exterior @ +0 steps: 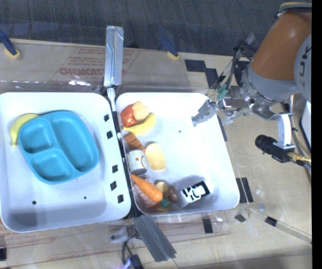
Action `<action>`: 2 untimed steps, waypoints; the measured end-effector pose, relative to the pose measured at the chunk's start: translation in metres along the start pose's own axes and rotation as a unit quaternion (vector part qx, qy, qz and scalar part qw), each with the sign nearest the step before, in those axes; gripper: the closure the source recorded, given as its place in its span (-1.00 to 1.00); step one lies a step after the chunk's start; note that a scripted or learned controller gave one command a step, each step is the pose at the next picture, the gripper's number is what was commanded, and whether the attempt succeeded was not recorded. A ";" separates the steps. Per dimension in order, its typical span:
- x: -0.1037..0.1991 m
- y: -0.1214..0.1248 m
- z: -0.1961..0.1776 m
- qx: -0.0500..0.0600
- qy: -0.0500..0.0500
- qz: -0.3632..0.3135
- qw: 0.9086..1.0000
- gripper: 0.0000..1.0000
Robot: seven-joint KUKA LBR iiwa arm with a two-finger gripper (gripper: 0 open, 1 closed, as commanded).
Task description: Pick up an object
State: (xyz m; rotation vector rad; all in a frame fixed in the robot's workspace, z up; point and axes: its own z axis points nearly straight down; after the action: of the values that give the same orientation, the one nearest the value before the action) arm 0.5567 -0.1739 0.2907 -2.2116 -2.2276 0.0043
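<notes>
Gripper (201,115) above the upper right edge of the right bin (206,150), state of jaws cannot be told, toy carrot (146,188) lying low in this bin, blue tray (60,144) in the left bin (15,200)

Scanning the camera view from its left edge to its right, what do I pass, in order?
Yellow banana-shaped toy → blue divided plate → divider between the bins → toy carrot → black-and-white block → claw → the arm's orange band.
</notes>
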 end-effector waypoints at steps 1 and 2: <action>0.055 -0.041 0.131 0.003 0.001 -0.042 0.999 -1.00; 0.088 0.009 0.098 -0.002 0.000 -0.189 0.982 -1.00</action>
State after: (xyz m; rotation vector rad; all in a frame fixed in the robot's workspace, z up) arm 0.5648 -0.0854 0.1922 -1.7514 -2.6076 0.0009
